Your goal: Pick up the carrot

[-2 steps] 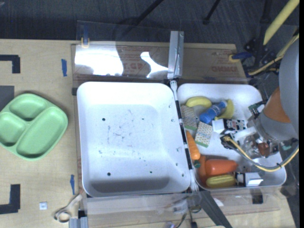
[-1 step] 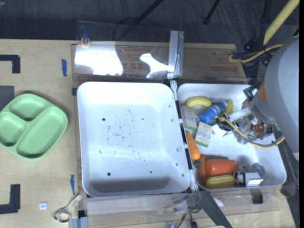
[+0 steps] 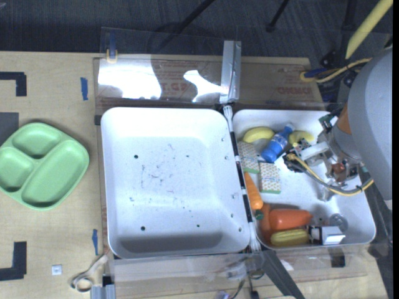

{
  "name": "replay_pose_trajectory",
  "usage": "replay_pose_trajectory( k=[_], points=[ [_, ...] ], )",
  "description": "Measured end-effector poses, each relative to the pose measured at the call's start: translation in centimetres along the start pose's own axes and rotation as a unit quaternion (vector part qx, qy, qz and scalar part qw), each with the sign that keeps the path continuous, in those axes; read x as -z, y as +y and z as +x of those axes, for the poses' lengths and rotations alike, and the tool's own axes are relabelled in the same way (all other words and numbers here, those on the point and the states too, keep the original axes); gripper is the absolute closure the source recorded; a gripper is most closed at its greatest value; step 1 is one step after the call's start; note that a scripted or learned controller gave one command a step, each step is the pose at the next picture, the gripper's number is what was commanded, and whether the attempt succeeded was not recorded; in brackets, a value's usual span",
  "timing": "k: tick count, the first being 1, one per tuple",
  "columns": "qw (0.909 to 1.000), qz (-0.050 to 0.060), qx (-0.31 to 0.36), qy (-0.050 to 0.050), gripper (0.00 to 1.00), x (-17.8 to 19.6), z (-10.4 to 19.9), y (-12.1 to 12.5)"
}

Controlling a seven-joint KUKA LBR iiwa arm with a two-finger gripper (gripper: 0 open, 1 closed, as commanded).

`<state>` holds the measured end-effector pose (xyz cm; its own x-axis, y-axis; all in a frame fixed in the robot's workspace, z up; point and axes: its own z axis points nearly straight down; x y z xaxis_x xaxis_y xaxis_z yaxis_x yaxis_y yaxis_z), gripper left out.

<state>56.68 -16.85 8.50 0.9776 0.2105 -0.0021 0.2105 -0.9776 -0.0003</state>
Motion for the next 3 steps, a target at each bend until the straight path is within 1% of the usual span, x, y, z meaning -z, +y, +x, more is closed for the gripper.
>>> replay_pose_trajectory(
  k=[1,2,3],
  points=[
    [1.0,0.001,0.002,-0.002,1.0,0.9,0.0,-0.2],
    [0.9976,0.001,0.07,-0.002,1.0,4.6,-2.7,4.2],
    [1.0,0.007,-0.002,-0.001,1.0,0.0,1.4,5.0]
  ],
)
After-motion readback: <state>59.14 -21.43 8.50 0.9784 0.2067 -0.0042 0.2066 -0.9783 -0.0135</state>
